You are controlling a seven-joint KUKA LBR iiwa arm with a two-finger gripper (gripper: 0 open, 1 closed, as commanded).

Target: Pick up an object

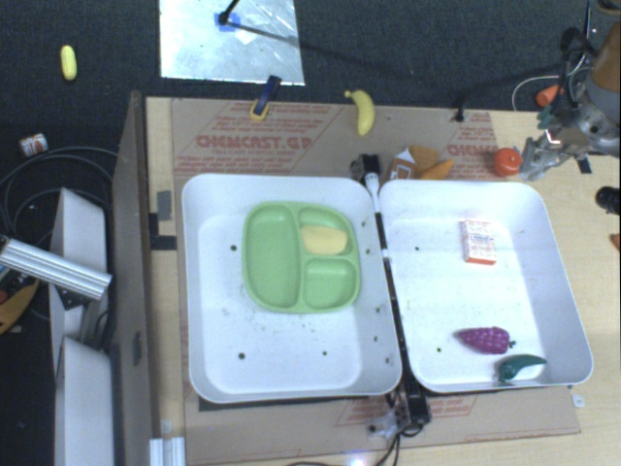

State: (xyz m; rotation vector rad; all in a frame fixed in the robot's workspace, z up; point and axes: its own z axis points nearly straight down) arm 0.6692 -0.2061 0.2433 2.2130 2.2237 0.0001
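Up at the far right corner, past the right bin (558, 260), the gripper (545, 153) is seen, grip not told, and the small box (478, 241) lies down-left of it inside that bin.

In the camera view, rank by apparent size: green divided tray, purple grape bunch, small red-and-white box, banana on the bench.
1. Green divided tray
2. Banana
3. Small red-and-white box and purple grape bunch: too alike to rank.

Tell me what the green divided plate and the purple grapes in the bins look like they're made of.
Green divided plate: probably molded plastic, with a uniform pale green colour, a smooth satin surface and rounded compartment ridges. Purple grapes: likely a plastic or rubber toy, one bumpy piece with slight sheen; the exact material is unclear.
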